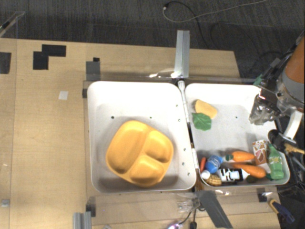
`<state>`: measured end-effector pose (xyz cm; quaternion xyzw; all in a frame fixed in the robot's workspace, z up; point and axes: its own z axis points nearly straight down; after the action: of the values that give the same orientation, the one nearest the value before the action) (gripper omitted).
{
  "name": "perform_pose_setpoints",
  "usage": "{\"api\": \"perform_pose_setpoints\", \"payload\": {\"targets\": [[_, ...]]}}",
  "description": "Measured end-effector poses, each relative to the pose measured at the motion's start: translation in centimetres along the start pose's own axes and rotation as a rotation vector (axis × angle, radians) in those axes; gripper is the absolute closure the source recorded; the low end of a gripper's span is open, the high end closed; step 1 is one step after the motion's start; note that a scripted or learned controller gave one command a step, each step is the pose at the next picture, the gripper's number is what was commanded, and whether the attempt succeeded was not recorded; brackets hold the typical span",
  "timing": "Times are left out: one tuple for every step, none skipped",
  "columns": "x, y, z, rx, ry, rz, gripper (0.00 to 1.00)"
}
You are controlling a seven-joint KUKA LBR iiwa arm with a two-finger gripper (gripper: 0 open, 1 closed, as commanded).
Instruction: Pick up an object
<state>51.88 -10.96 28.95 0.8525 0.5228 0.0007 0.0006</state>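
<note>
The left bin point(95, 128) on the table point(43, 151) carries a yellow divided tray point(139, 151), lying a little tilted near the bin's lower middle.

The right bin point(228, 128) holds everything small enough to pick. Near its upper left lie a yellow piece point(206, 108) and, touching it just below, a green leaf point(202, 122). Along the bottom edge sits a crowded cluster: a blue piece point(214, 163), a black-and-white bottle point(232, 174), two carrots point(245, 156) lying crosswise, a small printed box point(260, 151) and a green bottle point(275, 162) in the lower right corner. They touch or overlap one another.

The end effector point(261, 112) hangs over the right bin's right edge, above bare bin floor, near but apart from the box and carrots below it. Nothing is visible between its fingers; whether they are spread or pressed together I cannot tell from this angle.

By my judgement the pick has not yet happened: every object rests in its bin. Choosing a target, descending, closing and lifting all remain.
</note>
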Motion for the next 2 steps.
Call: {"api": "perform_pose_setpoints", "payload": {"targets": [[-4.6,4.7,-14.7,-0.004,0.001,0.057,1.0],[0.0,5.1,-0.7,0.001,0.0,0.261,1.0]]}}
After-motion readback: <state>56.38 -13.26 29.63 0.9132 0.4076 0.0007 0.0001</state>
